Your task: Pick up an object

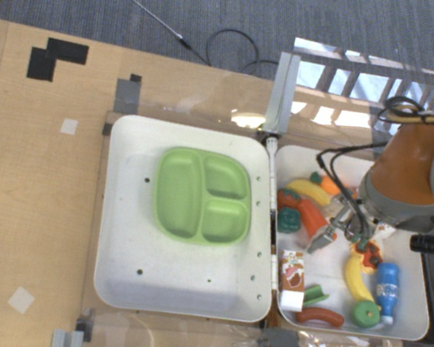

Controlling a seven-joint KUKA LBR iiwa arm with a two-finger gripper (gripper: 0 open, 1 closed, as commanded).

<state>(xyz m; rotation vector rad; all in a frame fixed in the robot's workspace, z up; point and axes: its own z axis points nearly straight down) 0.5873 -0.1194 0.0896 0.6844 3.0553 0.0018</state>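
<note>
Hovering with end effector spread and holding nothing over the right bin, beside the orange carrot: probably light, rigid, slick plastic; gripping across its middle looking safest.

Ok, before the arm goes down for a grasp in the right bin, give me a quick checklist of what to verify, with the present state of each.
1. Gripper over the right bin: ok.
2. Anything between the fingers: cannot tell.
3. A target right under the gripper: cannot tell; the orange carrot lies close beside it.
4. Room around the yellow banana: not ok, the blue bottle and green apple crowd it.
5. Left bin holds the green divided plate, apart from the arm: ok.
</note>
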